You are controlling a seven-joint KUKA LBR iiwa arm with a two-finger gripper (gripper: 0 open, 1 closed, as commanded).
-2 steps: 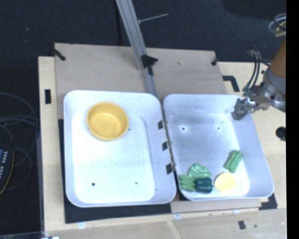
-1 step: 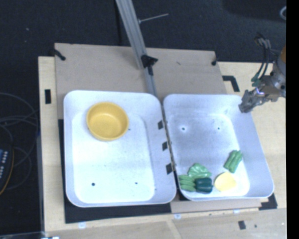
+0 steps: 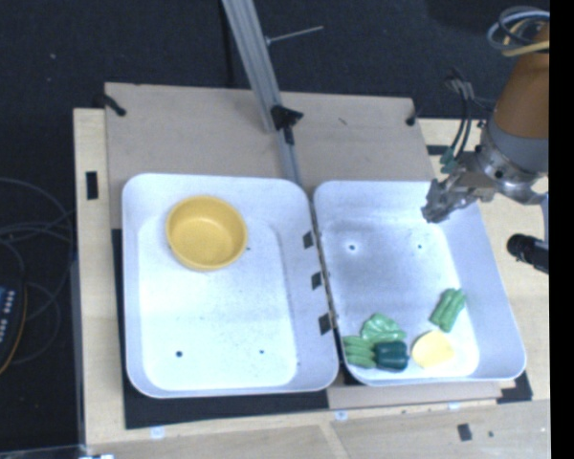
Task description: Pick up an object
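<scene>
- I see 2 white bins side by side on the bench (image 3: pixel 91 256): the left bin (image 3: pixel 143 285) and the right bin (image 3: pixel 392 256), their inner rims nearly touching along a seam with 3 dark clips.
- The gripper (image 3: pixel 438 206) hangs over the far right corner of the right bin, close to its far rim and right wall. I cannot tell how far it is open, and I see nothing held in it.
- The grey arm (image 3: pixel 517 151) with its orange band comes in from the right, over the bin's right edge.
- Most of the right bin's floor is bare white under and in front of the gripper; that is the open room I have.
- The objects crowd the near end of the right bin, well apart from the gripper.
- A ribbed light green piece (image 3: pixel 448 309) lies tilted near the right wall.
- A round yellow object (image 3: pixel 432 350) sits just in front of it, close to the near rim.
- A dark green pepper-like object (image 3: pixel 392 355) lies just beside the yellow one, touching a leafy green cluster (image 3: pixel 373 333) against the near left corner.
- In the left bin, 1 yellow bowl (image 3: pixel 207 232) stands upright at the far end, with bare floor all around it.
- A grey metal rail (image 3: pixel 253 51) slants down from the top toward the seam between the bins.
</scene>
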